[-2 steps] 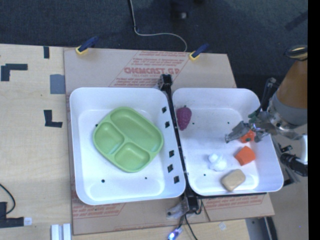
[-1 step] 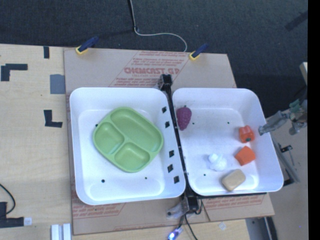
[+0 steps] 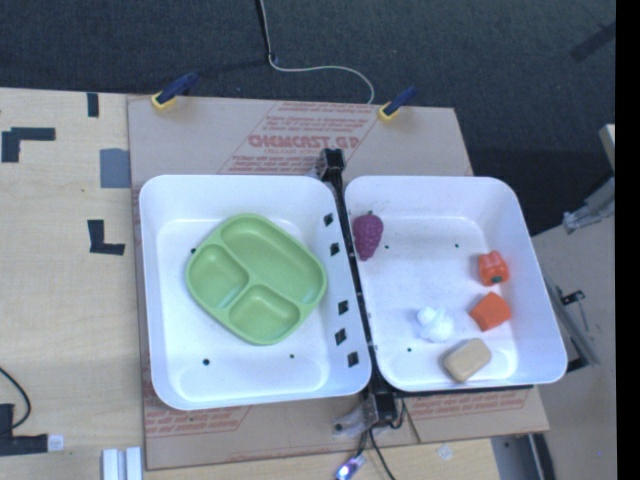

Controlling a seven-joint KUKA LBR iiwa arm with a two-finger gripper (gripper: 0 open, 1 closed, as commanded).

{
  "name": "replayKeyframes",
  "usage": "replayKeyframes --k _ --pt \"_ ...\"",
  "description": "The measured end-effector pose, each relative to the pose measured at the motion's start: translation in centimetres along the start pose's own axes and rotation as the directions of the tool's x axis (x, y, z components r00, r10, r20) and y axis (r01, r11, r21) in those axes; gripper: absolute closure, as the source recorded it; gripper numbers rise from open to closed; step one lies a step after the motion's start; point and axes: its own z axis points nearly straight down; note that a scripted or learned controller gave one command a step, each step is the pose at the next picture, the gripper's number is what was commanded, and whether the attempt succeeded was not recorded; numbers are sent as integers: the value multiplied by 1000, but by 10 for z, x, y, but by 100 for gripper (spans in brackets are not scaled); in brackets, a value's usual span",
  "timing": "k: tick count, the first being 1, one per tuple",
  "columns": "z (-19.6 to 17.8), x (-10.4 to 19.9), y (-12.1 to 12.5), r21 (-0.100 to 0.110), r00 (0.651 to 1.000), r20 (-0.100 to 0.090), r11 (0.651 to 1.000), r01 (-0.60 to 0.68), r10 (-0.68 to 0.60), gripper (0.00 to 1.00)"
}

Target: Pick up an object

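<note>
Candidate things all lie in the right bin (image 3: 505,200). Taking the tan block (image 3: 467,359) as landmark, near that bin's front right corner: long axis slanted, its right end a little farther from the front rim than its left. White lump (image 3: 434,323) just up-left of the block, near but apart. Orange wedge (image 3: 490,310) just beyond the block toward the back, apart from it. Small red-orange piece (image 3: 492,268) farther back along the same side. Purple grape bunch (image 3: 368,233) well apart from the block, at the far left of the bin, against the divider with the left bin (image 3: 160,200). Green plate (image 3: 256,278), three compartments, sits in the left bin, well left of the block. Arm enters from the right, so judged nearest to its reach are the block, wedge and red-orange piece; grapes farthest. State of the jaws: cannot tell. Judgement: block is the easiest pick, with bare floor on both long sides; jaws should close across its short width. Both bins rest on cardboard (image 3: 300,138) clamped to the worktop (image 3: 60,298).
</note>
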Motion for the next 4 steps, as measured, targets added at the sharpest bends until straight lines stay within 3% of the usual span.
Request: replayKeyframes --k 1,2,3,4 --pt "-129 0 1 -4 1000 2 1000 1 -1 0" --pt "-131 0 2 10 1000 -2 1000 0 0 100" --pt "-17 45 -1 24 1000 -10 1000 3 -3 100" --pt "16 -1 -2 16 1000 -5 1000 -5 5 100"
